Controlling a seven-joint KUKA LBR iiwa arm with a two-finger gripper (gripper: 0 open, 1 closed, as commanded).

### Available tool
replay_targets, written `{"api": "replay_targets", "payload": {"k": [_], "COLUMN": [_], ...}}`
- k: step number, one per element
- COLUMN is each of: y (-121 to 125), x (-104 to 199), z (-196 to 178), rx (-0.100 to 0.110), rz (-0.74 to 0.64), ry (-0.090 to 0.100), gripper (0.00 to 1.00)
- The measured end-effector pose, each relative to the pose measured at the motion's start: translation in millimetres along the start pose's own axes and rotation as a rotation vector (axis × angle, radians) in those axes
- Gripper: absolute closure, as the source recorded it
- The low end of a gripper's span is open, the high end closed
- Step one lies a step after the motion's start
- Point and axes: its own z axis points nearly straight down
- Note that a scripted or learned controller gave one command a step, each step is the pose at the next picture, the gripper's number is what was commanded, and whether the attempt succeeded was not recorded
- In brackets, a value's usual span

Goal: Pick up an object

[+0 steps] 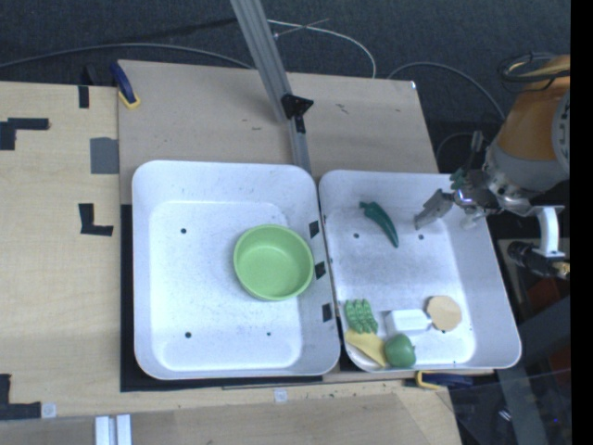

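Note:
My gripper (443, 204) hangs over the upper right corner of the right bin (482, 276), reaching in from the right with nothing visibly in it. A dark green pepper (380, 221) lies just left of it, a short gap away. Along the right bin's front edge sit a green ridged piece (361, 316), a yellow piece (367, 347), a green ball (399, 350), a white block (408, 321) and a tan round disc (444, 312). A light green bowl (272, 262) stands upright in the left bin (167, 248).
A grey metal pole (264, 44) slants down from the top to the bins' shared back edge. Cables (371, 58) run over the dark floor behind the bench. The arm's orange band (533, 119) is at the right edge.

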Motion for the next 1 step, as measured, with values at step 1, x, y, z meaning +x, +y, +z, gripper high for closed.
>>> {"api": "replay_targets", "payload": {"k": [1], "y": [-7.9], "x": [-0.4], "z": [62.9], "rx": [0.002], "rz": [0.0], "ry": [0.001], "gripper": [0.0]}}
